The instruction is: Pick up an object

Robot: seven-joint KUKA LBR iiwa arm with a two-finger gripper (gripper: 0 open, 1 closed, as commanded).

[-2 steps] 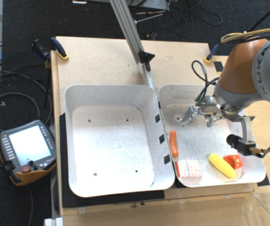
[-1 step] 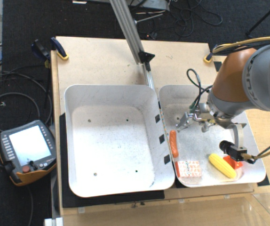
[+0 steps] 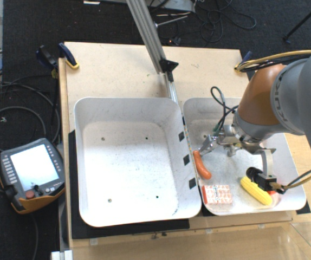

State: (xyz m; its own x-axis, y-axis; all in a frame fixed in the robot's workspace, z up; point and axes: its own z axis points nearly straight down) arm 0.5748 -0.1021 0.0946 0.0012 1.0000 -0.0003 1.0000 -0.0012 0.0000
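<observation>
From my remote station I observed the gripper (image 3: 208,145) low in the right bin (image 3: 291,161), just above the orange carrot-like piece (image 3: 202,165). I could not tell its opening or any hold. A yellow corn cob (image 3: 256,190) and a red-patterned packet (image 3: 218,194) lay nearer the front.

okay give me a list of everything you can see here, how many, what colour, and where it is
bins: 2, white, side by side on the bench
sausage: 1, orange, right bin, near its left wall
corn: 1, yellow, right bin, front right
box: 1, red and white, right bin, front edge
pendant: 1, grey and orange, floor left of the bench
pole: 1, grey, slanting over the back of the bench
arm: 1, grey with orange band, over the right bin
hand: 1, metal, above the sausage
</observation>
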